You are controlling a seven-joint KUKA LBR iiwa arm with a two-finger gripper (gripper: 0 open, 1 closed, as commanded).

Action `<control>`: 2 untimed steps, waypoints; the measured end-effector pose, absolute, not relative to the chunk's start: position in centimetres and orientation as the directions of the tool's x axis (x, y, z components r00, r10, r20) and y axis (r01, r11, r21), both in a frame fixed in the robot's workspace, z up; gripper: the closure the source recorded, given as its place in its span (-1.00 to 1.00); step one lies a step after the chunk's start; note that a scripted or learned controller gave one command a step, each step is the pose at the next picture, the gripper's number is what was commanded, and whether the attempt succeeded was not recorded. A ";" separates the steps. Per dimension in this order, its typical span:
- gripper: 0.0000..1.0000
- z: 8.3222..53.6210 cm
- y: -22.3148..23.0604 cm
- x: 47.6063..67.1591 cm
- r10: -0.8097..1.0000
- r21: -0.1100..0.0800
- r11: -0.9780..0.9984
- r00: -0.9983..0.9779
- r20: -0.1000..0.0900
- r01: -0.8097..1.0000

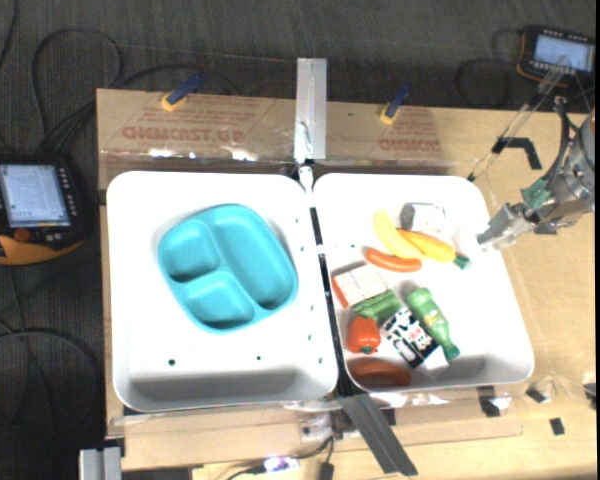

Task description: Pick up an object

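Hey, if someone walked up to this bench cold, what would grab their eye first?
Probably the bright turquoise divided tray, lying alone in the left bin. Next, the colourful jumble in the right bin: a yellow banana, an orange carrot, a green bottle and a red pepper. The end effector hangs over that bin's right rim.

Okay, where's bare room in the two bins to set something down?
Left bin: bare floor around the blue tray, widest along its near edge. Right bin: free strip right of the green bottle and the far-left corner beside the banana. Crowded: centre and near-left.
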State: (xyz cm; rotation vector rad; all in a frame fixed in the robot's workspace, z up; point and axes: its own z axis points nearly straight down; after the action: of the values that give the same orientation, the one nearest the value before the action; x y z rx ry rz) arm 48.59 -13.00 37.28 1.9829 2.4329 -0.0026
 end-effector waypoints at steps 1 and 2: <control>1.00 33.6 -14.1 48.4 0.978 -0.001 0.208 -0.208 -0.002 0.978; 1.00 33.5 -17.1 48.4 0.924 -0.001 0.382 -0.382 -0.003 0.924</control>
State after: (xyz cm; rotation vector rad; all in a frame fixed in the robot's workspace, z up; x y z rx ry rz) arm 48.42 -17.14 33.54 1.7455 2.6096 -0.0035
